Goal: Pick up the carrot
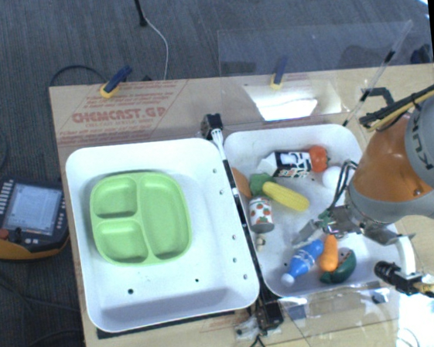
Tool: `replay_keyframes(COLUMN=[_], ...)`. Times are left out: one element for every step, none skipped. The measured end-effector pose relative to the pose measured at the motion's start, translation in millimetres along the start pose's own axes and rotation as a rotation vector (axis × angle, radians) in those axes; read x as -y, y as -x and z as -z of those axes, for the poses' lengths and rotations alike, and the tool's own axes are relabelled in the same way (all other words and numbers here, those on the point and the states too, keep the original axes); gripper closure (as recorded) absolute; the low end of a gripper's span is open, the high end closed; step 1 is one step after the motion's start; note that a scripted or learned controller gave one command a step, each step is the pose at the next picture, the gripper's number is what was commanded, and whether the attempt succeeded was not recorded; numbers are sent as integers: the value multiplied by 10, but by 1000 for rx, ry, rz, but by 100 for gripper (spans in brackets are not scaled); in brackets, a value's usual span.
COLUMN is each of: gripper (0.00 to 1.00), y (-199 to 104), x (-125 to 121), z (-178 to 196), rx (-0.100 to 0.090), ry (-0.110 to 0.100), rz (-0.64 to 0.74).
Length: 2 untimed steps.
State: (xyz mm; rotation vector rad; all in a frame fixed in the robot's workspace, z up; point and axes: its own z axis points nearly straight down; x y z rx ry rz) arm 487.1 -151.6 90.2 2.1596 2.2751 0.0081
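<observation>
The arm (404, 171) is reaching in from the frame's right over the right bin (337, 133). Its jaws (324, 232) are hovering just above the carrot (330, 253), lying lower right with long axis running top-to-bottom; their opening I cannot tell.

Arm (403, 167) enters from the right edge of the frame, mid-height. Grey upper body at far right, broad orange band below it, grey wrist section angling down and left. End effector (327, 234) sits in the lower right of the frame, pointing down-left (fingers too dark and small to read). Cables trail off the wrist toward upper right.
</observation>
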Motion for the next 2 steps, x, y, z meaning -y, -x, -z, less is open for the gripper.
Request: replay_keyframes(gripper=[100, 100], y=[9, -532], x=[-16, -135], z=[104, 509], rx=[4, 9], ry=[6, 1], rz=[-2, -238])
